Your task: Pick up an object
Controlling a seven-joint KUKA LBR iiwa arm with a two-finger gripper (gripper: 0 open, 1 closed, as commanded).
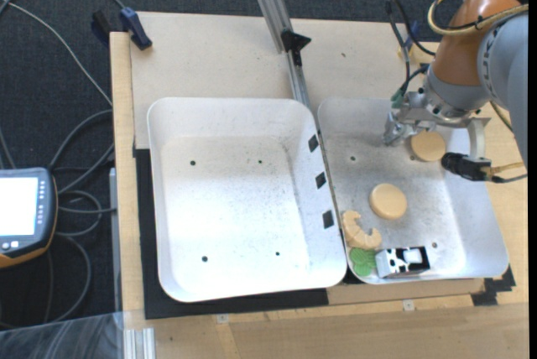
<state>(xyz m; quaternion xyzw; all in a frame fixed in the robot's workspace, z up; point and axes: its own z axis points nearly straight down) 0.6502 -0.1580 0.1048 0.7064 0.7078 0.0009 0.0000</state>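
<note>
Down in the right bin [478, 219], claw [401, 128] just left of a tan disc [428, 148]; clenched or released, cannot tell. Reaching step, nothing visibly gripped. Second disc [388, 201] nearer the bin's middle. Next: shifting over the near disc, then pinching across its edges.

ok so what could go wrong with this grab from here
The gripper sits beside the tan disc rather than over it, so a close here may miss or nudge the disc away. It is also low near the right bin's back wall, which could catch the fingers. The other items, a second disc, a curled piece and a black-and-white block, lie far off.
</note>
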